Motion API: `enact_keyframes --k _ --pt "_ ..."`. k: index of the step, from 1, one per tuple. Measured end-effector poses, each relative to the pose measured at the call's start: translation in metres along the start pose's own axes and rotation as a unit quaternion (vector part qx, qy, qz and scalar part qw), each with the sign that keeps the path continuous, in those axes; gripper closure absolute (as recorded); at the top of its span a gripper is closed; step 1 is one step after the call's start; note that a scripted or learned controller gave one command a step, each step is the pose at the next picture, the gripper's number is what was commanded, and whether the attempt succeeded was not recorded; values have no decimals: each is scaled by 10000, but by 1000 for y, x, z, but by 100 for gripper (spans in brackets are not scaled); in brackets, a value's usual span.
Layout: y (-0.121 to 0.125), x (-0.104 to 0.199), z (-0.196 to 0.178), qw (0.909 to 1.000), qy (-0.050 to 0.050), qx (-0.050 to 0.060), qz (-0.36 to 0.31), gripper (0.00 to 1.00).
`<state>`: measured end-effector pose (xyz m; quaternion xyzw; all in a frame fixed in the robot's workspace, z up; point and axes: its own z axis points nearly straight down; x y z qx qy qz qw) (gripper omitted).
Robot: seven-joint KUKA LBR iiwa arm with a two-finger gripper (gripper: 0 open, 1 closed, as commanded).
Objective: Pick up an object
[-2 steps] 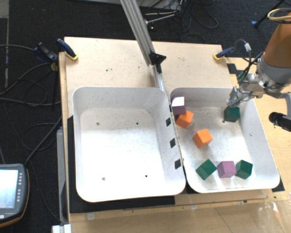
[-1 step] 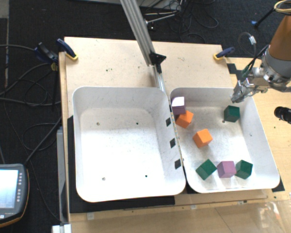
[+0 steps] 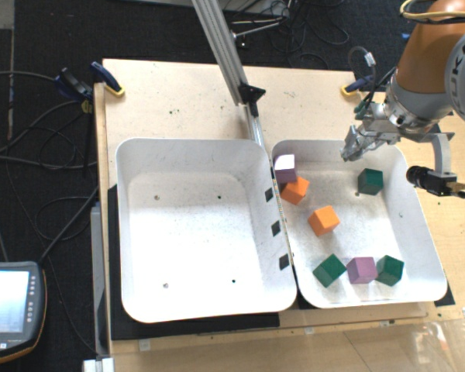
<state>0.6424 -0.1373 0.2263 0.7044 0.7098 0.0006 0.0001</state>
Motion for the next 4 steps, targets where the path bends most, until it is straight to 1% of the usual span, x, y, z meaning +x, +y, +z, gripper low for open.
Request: enact_keyframes --k 1,2,3,4 --pt "6 44 -5 10000 0 -3 3 100" --pt "17 98 -14 10000 4 -10 -3 100" --pt "21 154 -2 10000 2 9 -2 100" --pt "19 216 2 10000 4 3 -3 100"
